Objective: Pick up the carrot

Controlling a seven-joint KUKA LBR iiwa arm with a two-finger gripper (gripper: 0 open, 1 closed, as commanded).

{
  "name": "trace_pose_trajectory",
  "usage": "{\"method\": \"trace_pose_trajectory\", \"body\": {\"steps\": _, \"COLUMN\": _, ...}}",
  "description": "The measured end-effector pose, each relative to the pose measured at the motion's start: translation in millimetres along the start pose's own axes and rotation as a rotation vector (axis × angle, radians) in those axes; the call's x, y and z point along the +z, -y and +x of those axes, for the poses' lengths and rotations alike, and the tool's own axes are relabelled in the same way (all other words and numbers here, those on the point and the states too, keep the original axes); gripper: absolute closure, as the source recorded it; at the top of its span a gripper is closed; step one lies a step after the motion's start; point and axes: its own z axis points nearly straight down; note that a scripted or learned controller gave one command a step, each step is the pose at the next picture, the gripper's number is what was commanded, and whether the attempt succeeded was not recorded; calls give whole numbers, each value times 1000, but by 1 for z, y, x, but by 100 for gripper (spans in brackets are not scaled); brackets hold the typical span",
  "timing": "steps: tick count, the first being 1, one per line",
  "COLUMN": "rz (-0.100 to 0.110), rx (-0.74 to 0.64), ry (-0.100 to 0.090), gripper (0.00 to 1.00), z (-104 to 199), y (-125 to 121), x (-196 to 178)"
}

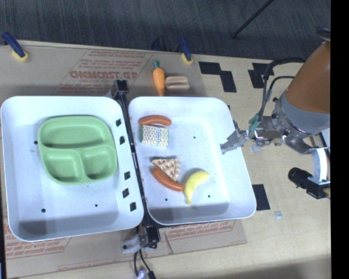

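This is a robot test lab, not a home. A grey and orange arm (pixel 305 106) stands at 3 o'clock beside a cardboard-covered bench (pixel 104 68) held by blue clamps (pixel 14 46). Two white bins (pixel 11 156) carry toy food (pixel 163 150). At 12 o'clock, dark office carpet (pixel 104 10) shows behind.

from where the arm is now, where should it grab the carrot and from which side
Grip the carrot across its orange body mid-length, coming from above. It lies flat on the cardboard outside the bins, green top pointing away, with a bun close on its right, so close across the narrow width carefully.
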Motion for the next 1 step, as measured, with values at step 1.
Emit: {"method": "trace_pose_trajectory", "body": {"steps": 1, "rz": -3, "rx": 249, "ry": 1, "gripper": 0, "z": 65, "y": 22, "x": -117}}
